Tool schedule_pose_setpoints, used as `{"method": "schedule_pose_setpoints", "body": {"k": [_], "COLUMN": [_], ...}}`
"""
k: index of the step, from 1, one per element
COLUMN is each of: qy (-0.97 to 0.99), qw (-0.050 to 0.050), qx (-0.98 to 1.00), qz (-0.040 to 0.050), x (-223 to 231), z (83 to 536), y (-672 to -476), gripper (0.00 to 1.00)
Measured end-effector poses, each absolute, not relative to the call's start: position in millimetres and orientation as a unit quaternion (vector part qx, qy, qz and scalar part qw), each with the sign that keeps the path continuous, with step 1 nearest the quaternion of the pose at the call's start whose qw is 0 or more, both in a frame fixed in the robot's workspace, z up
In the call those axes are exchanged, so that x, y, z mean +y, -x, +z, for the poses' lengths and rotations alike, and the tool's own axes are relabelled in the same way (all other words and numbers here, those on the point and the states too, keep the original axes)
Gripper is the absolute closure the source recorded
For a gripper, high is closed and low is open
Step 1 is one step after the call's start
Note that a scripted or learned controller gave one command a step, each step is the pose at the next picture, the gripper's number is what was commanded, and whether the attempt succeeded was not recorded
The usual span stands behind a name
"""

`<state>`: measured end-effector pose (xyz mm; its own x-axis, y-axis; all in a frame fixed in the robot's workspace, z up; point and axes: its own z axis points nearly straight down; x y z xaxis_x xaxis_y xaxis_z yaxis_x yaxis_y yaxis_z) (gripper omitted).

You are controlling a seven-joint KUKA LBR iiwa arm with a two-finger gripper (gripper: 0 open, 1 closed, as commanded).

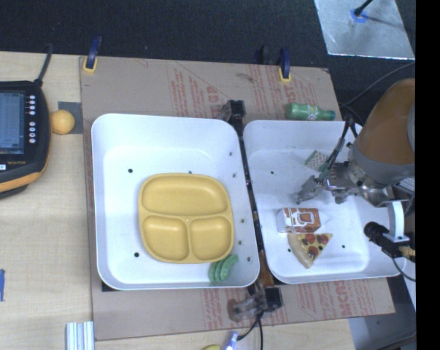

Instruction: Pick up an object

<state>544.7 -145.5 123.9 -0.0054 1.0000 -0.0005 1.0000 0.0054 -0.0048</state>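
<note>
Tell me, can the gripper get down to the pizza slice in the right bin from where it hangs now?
Probably yes. The gripper is over the right bin, and the pizza slice lies flat nearer the camera with its top uncovered. The small carton sits right beside it, so a finger could catch that.

Probably a lab: teach pendant (12,141), clamped cardboard (168,93).
</note>
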Motion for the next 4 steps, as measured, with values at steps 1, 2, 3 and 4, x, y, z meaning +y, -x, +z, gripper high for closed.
{"method": "schedule_pose_setpoints", "body": {"k": [1,2,3,4], "qy": [0.705,0.704,0.703,0.702], "qw": [0.001,0.001,0.001,0.001], "qx": [-0.709,-0.71,-0.712,-0.713], "qz": [0.0015,0.0024,0.0033,0.004], "x": [-118,-119,-120,-121], "z": [95,105,115,125], "y": [-524.0,-524.1,-524.3,-524.5], "gripper": [0.0,1.0,1.0,1.0]}}
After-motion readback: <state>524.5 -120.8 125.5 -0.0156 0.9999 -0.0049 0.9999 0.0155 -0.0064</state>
